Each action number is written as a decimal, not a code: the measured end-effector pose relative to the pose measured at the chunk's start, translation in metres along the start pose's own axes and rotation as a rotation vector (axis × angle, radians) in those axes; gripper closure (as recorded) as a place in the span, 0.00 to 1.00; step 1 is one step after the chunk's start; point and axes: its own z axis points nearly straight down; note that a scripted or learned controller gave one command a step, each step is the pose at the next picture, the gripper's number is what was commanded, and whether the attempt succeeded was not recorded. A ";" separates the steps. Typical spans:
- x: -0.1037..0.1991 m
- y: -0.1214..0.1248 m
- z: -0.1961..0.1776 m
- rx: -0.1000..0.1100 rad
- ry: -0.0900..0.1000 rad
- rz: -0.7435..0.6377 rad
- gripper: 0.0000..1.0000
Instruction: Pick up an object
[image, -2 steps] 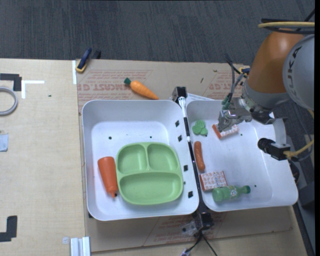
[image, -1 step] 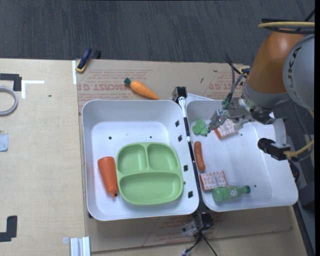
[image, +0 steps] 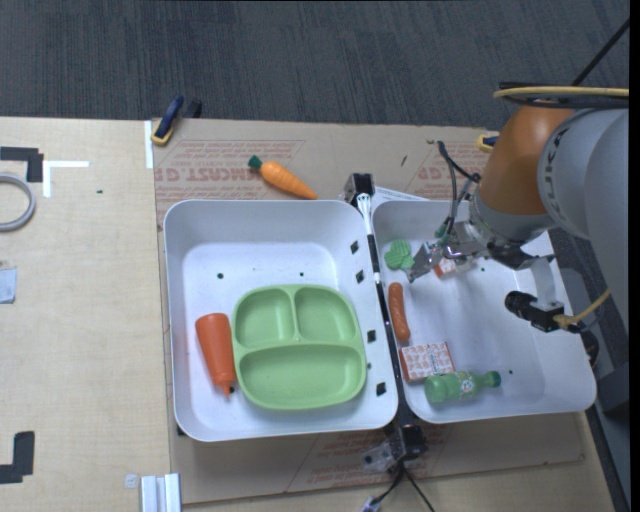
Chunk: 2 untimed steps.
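I cannot tell how my pincer (image: 440, 256) stands — wrist and cables crowd it, low in the right white plastic bin (image: 560, 392), just beside a small leafy green toy (image: 399, 254). Nearer the front lie a slim orange sausage-shaped toy (image: 399, 311), a red-patterned little box (image: 426, 358) and a green plastic bottle (image: 459, 385).

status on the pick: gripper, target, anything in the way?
Gripper low in right bin, fingers unclear. Nearest: green leafy toy, nothing visibly held. Sausage just below it.
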 end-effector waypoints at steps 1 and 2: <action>-0.003 0.001 -0.011 -0.005 -0.006 0.002 1.00; -0.003 0.001 -0.011 -0.005 -0.006 0.003 0.00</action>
